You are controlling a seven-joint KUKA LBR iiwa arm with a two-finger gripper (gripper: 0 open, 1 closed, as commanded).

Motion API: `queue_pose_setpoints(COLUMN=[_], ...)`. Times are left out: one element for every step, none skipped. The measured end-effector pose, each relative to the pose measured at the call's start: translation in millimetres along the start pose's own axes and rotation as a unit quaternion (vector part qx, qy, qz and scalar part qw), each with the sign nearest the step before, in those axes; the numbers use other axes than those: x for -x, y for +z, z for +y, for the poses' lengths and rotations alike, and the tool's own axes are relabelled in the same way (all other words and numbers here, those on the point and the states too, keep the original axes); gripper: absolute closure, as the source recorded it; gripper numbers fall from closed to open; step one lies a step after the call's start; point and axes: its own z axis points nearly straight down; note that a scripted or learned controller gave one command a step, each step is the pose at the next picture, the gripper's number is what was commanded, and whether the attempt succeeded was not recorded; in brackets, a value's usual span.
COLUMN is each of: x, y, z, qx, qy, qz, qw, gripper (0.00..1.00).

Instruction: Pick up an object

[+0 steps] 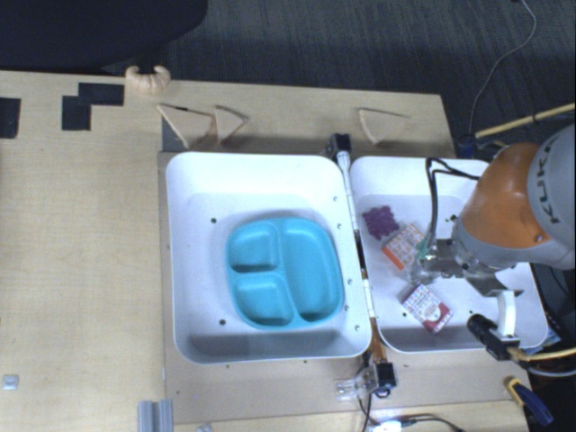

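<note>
We're hovering our pincer [423, 264] over the right bin [396, 331] between two small packets, can't tell its opening, so next we'd drop and close.

Dark carpet floor [360, 34] beyond pale wooden bench [81, 268].

Pale wood-grain surface [81, 268], matt. Two white plastic bins [193, 241], smooth, faintly glossy. Blue divided tray [283, 273], smooth plastic with soft sheen. Purple lump [380, 220], rough, matt. Small printed packets [427, 306], glossy wrap. Dark carpet [360, 34] beyond the surface's far edge, ribbed.
</note>
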Motion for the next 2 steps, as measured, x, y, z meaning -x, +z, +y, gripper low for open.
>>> queue_pose_setpoints(x=[0, -1], y=[0, -10], z=[0, 1], qx=[0.000, 0.001], qy=[0.000, -0.001], qz=[0.000, 0.000], qw=[1.0000, 1.0000], gripper=[0.00, 1.00])
